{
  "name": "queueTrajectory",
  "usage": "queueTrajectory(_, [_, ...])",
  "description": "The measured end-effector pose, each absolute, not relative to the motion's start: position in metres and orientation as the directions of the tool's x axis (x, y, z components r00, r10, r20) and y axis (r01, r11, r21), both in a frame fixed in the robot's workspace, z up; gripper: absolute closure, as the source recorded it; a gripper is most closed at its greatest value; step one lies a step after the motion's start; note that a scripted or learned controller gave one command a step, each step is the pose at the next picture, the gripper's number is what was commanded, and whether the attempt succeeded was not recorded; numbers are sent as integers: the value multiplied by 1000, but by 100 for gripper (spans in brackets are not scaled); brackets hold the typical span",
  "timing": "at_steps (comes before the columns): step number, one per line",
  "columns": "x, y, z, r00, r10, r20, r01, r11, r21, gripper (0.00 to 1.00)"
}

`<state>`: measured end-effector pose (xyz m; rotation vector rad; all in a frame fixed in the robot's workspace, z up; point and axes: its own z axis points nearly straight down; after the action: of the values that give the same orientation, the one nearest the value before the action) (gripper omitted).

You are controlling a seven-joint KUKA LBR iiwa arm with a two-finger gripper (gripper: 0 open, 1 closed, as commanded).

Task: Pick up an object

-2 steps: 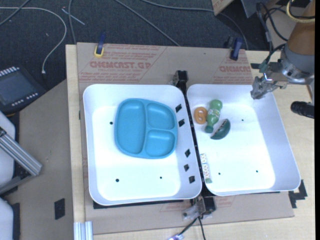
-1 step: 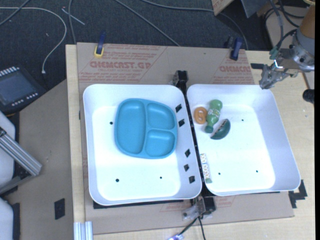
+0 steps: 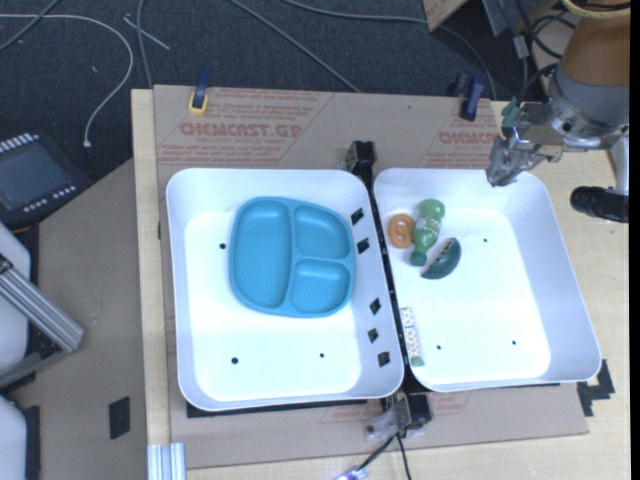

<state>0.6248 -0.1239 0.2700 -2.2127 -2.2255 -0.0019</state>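
Small orange ring (image 3: pixel 401 230) beside green toy (image 3: pixel 428 223).

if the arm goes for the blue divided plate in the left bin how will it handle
The blue divided plate looks like rigid moulded plastic, so probably stiff and light. It lies flat with a low rim, so it would likely slide rather than tip, and its smooth surface may be slippery to pinch.

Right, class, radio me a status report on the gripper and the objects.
Gripper over right bin's far rim, holding nothing visible. Orange ring, green toy and dark wedge clustered by the divider. Blue plate in left bin.
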Motion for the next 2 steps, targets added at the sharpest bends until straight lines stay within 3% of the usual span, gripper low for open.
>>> queueTrajectory(2, [581, -35, 255, -4, 1000, 3, 1000, 4, -5, 100])
